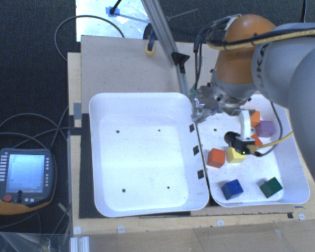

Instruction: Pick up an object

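Note:
In the right bin (294, 193) lie several small blocks. An orange block (216, 157) sits beside a yellow block (235, 156) near the middle. A blue block (232, 189) and a green block (271, 187) rest near the front. A purple block (265, 128) and two more orange blocks (254, 118) (258, 140) lie toward the back right. My gripper (199, 108) hangs over the back left corner of the right bin, close to the wall between the bins and well apart from the blocks. Nothing shows in its grasp.
The left bin (102, 140) stands beside the right one, sharing a middle wall (198, 151). A slanted metal pole (160, 20) crosses the back of the bench. A teach pendant (22, 178) lies on the floor at left.

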Available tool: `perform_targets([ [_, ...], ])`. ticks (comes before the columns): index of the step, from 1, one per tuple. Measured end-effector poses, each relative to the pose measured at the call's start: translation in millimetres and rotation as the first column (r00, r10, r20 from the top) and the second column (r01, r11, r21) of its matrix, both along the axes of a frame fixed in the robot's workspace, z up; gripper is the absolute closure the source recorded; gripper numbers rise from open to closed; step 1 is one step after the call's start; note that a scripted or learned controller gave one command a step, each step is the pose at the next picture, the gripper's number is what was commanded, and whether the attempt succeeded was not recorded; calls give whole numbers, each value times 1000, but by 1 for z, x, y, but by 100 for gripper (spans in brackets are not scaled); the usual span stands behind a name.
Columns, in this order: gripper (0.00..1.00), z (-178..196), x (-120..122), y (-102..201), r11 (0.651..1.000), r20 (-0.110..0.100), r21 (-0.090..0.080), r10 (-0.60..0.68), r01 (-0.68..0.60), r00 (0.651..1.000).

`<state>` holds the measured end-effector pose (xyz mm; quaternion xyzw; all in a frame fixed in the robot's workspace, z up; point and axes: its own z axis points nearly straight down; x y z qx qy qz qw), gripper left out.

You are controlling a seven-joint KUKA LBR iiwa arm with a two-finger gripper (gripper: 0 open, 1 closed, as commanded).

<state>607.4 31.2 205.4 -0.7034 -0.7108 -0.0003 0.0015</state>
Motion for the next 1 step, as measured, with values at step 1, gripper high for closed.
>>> perform_targets([
  [1, 100, 0, -28, 46, 1000, 0, 0, 0, 0, 1000],
])
